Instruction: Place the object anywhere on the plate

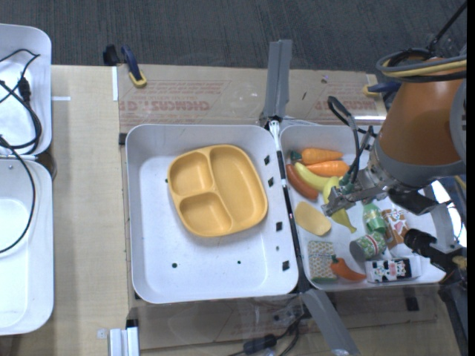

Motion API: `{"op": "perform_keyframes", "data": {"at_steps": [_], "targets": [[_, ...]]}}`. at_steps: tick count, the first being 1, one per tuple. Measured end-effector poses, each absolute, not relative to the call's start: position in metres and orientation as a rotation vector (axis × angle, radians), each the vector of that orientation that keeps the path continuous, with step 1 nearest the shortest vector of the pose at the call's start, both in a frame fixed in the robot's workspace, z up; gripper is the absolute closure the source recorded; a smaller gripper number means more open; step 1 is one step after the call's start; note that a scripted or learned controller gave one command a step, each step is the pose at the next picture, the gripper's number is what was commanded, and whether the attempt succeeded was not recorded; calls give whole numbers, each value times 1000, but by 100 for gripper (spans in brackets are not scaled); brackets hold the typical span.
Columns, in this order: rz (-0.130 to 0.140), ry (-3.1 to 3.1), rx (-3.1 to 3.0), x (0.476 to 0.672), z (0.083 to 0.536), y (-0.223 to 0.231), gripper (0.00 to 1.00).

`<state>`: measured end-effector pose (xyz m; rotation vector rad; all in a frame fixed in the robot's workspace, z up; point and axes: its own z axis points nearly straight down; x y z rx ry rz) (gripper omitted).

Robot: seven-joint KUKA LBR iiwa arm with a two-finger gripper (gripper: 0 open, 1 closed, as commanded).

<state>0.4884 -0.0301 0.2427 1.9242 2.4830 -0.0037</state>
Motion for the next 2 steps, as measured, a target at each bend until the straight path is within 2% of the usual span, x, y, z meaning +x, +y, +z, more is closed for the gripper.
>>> {"op": "perform_keyframes", "data": {"at_steps": [1, 2], "targets": [[-3, 2737, 1542, 559, 292, 20, 100], [-4, 2744, 1533, 596, 190, 73, 100]]}}
